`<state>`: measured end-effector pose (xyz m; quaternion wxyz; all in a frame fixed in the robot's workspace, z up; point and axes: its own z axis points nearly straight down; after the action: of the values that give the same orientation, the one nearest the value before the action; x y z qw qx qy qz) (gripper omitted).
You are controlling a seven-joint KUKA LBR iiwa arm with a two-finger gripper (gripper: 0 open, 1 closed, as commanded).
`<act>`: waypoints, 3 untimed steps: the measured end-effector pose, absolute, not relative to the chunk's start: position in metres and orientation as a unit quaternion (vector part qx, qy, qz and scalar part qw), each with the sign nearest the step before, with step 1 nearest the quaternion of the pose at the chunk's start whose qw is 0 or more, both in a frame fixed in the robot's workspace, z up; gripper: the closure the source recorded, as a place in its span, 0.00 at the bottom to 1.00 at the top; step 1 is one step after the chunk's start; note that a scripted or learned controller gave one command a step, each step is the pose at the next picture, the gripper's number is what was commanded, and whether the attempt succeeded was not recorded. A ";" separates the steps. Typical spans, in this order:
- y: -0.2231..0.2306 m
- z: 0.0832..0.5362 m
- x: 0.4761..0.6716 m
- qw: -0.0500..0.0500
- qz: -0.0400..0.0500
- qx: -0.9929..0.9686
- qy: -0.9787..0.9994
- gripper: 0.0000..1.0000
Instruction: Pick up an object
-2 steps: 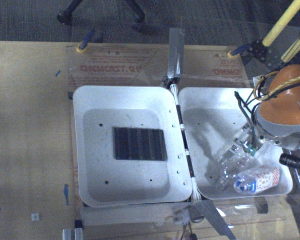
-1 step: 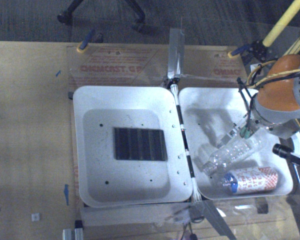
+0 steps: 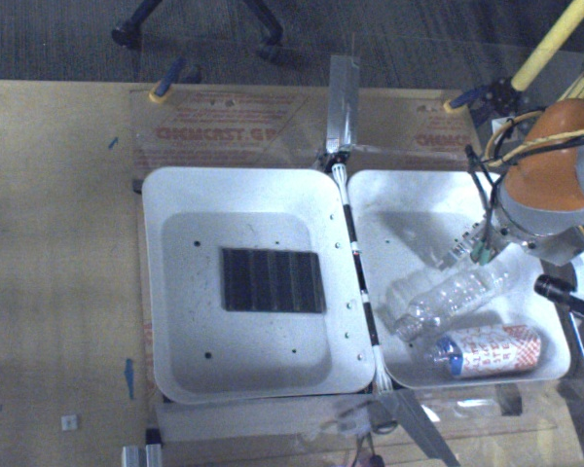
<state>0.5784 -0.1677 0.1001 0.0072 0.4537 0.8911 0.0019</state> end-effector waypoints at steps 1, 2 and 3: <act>-0.168 0.100 0.578 0.007 0.002 0.454 0.891 0.00; -0.192 0.099 0.540 0.002 0.001 0.430 0.903 0.00; -0.125 0.089 0.572 0.005 0.002 0.482 0.876 0.00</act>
<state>0.5723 -0.1253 0.0886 0.0050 0.4818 0.8763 0.0023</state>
